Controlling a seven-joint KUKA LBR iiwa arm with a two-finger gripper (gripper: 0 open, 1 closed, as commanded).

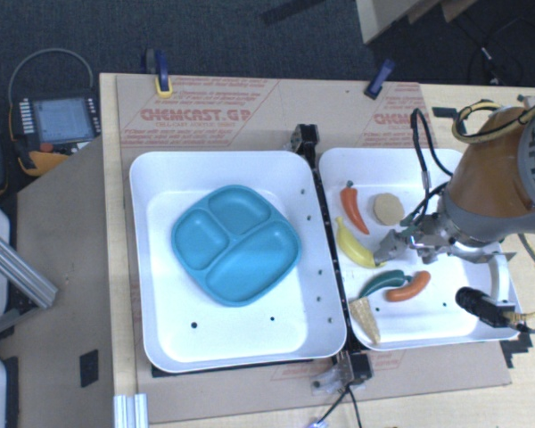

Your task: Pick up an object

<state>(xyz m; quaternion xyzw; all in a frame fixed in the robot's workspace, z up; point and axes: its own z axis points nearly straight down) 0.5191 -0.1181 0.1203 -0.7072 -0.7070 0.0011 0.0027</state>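
The robot's grey metal gripper [397, 243] hangs low in the right-hand shallow white bin [446, 328], holding nothing; whether it is apart or together, I cannot tell. Just beside it lies a curved yellow plastic banana [353, 244], unlifted, its long axis running from upper left to lower right. The pick remains undone.

You see two bins side by side: the left bin [152, 266] holds a divided plate [236, 243]. In the right bin [428, 328], a pepper [353, 209] and round disc [388, 208] lie behind a banana [352, 246]; a sausage [407, 286] lies nearer you.
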